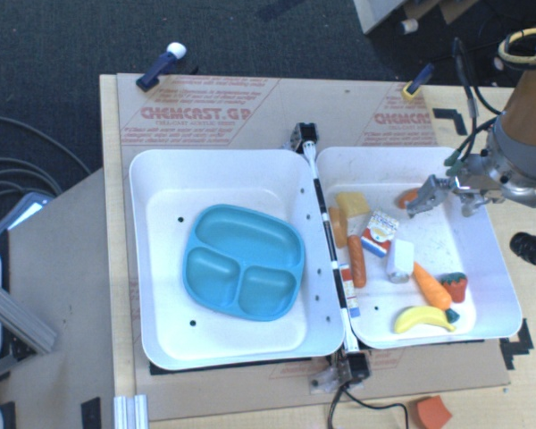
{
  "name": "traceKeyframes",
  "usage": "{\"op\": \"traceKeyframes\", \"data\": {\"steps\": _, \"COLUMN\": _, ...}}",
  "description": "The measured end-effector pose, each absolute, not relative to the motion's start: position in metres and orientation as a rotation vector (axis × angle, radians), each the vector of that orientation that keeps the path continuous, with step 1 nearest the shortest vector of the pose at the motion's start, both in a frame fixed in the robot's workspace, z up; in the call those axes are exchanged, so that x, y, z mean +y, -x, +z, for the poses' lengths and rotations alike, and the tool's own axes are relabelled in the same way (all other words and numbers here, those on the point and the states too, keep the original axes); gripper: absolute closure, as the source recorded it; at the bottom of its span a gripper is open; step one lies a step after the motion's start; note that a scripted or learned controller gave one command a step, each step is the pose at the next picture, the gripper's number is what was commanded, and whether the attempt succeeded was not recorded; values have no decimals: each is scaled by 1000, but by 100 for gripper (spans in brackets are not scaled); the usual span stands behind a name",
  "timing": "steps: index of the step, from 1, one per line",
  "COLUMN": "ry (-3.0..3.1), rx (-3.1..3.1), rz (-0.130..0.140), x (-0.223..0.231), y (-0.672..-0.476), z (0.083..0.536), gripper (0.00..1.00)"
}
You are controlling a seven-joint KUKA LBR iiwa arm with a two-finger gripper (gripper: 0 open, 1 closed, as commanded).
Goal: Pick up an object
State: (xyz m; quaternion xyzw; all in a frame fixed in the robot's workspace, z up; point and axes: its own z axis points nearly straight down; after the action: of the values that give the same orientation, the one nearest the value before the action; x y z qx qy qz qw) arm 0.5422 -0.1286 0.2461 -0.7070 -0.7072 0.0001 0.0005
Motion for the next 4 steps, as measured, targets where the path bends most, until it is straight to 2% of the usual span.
{"op": "traceKeyframes", "data": {"steps": 1, "ry": 2221, "rx": -2219, "rz": 1, "x": -129, "y": -514, "z": 100, "gripper": 0}}
{"op": "traceKeyframes", "data": {"steps": 2, "ry": 2227, "rx": -2225, "rz": -2, "x": -102, "y": -542, "z": 86, "gripper": 0}}
{"op": "traceKeyframes", "data": {"steps": 3, "ry": 2221, "rx": -2219, "rz": 1, "x": -103, "y": -479, "z": 84, "gripper": 0}}
{"op": "traceKeyframes", "data": {"steps": 4, "ry": 2223, "rx": -2219, "rz": 0, "x": -103, "y": -479, "z": 94, "gripper": 100}}
